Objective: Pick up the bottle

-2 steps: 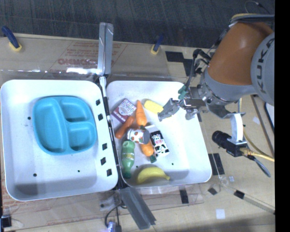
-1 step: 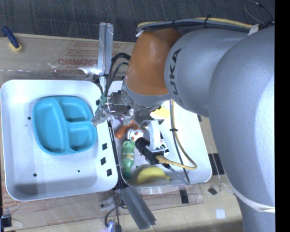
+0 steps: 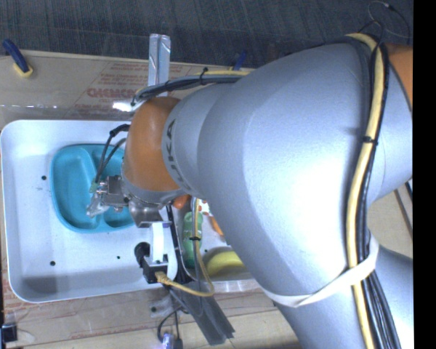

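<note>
Where the bulky grey robot arm (image 3: 291, 180) sweeps in closest to the camera, it covers most of the right-hand bin. Under its lower edge, near the seam between the bins, a green-tinted clear plastic bottle (image 3: 195, 240), as far as it can be made out, lies beside a rounded yellow object (image 3: 224, 260). Past the glossy orange wrist band (image 3: 149, 151), the two-finger gripper (image 3: 102, 197) hangs over a teal plastic dish (image 3: 76, 184) in the shallow white left bin (image 3: 25, 231); whether it is apart or together cannot be told. Farther back, a blue clamp (image 3: 18, 57) grips the bench.
</note>
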Robot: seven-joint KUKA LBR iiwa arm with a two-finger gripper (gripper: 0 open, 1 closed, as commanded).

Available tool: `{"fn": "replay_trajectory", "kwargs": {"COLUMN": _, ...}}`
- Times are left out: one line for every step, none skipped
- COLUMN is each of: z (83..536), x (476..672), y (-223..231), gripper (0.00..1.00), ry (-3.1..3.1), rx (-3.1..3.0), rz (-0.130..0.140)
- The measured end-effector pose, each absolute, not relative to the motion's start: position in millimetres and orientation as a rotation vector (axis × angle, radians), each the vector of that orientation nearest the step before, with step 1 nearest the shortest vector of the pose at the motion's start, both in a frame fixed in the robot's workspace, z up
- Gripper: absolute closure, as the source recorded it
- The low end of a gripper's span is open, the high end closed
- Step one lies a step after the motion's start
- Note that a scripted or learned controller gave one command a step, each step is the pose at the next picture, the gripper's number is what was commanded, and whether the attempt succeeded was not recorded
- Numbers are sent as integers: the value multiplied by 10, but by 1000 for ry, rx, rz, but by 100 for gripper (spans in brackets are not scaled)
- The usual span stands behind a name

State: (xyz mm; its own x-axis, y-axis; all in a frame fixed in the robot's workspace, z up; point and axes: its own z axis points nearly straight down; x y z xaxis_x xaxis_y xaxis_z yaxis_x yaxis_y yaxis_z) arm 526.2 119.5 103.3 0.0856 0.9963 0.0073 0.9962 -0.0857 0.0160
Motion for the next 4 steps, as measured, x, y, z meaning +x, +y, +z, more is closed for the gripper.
{"fn": "replay_trajectory", "kwargs": {"z": 2747, "x": 5385, "y": 899, "gripper": 0, "ry": 2031, "rx": 2399, "rz": -3}}
{"fn": "replay_trajectory", "kwargs": {"z": 2165, "x": 4894, "y": 2148, "gripper": 0, "ry": 2080, "rx": 2358, "rz": -10}}
{"fn": "replay_trajectory", "kwargs": {"z": 2724, "x": 5508, "y": 1319, "gripper": 0, "ry": 2147, "rx": 2295, "rz": -4}}
{"fn": "replay_trajectory", "kwargs": {"z": 1897, "x": 4820, "y": 800, "gripper": 0, "ry": 2203, "rx": 2246, "rz": -9}}
